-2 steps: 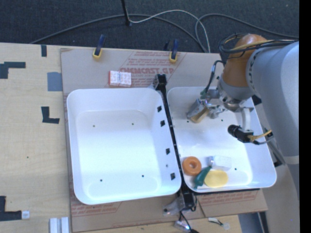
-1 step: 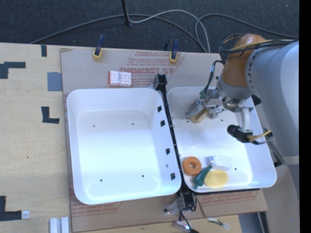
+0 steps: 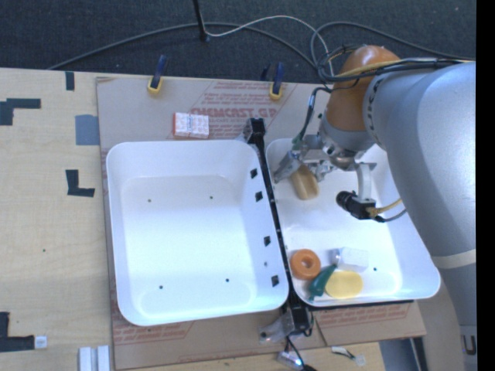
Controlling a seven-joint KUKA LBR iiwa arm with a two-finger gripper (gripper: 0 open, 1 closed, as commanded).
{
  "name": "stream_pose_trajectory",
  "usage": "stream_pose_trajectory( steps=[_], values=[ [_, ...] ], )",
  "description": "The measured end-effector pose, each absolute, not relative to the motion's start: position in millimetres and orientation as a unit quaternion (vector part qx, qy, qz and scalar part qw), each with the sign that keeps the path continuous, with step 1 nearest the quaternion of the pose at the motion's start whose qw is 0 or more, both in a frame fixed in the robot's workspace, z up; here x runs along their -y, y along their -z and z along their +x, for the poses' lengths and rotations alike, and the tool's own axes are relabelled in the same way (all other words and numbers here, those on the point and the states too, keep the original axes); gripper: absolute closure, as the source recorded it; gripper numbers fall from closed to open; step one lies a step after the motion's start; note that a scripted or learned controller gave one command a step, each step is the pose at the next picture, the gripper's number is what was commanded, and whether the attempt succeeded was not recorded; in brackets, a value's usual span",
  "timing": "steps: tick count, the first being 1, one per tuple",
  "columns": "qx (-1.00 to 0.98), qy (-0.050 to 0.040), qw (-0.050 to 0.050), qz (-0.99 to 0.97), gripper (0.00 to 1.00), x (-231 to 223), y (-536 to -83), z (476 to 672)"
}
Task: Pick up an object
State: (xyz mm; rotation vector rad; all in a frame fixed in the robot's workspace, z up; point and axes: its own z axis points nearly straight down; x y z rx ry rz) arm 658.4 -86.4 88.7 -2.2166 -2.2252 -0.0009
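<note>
Overhead, looked down at a slant on two shallow white bins side by side on a cardboard sheet [image 3: 232, 103], clamped along its top edge by two clips [image 3: 157, 79]. Left bin [image 3: 124, 230] in the middle of the frame, right bin [image 3: 387, 246] toward the right, parted by a black divider strip [image 3: 267, 215]. Reached in from the right: the grey arm [image 3: 433, 137], with its orange band [image 3: 352, 91] near the upper right, bent down over the upper part of the right bin. Gripper [image 3: 303, 168] hung at that bin's upper left corner, close to the divider. Just under the metal fingers sat a tan, cylinder-like object [image 3: 305, 185], touching or nearly touching the fingertips; could not tell whether clamped between them or merely lying beneath, nor how far apart the fingers stood. Lower in the same bin, near its bottom edge: an orange ring [image 3: 305, 263] beside the divider, a yellow rounded object [image 3: 344, 284] to its right, a green piece [image 3: 321, 280] between the two and touching the yellow one, and a pale clear item [image 3: 352, 256] just above the yellow one. Above the left bin, on the cardboard, lay a small white and pink packet [image 3: 191, 125]. Across the dark floor at the top of the frame trailed a cable [image 3: 232, 29].
</note>
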Motion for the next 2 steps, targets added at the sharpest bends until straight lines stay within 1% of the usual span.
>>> stream_pose_trajectory(
  steps=[1,2],
  values=[
    [0.706,-0.0008,0.001,-0.708,0.0,115.6,-88.7,616.5],
    [0.707,0.0001,0.0,-0.707,0.0,113.2,-88.7,635.7]
  ],
)
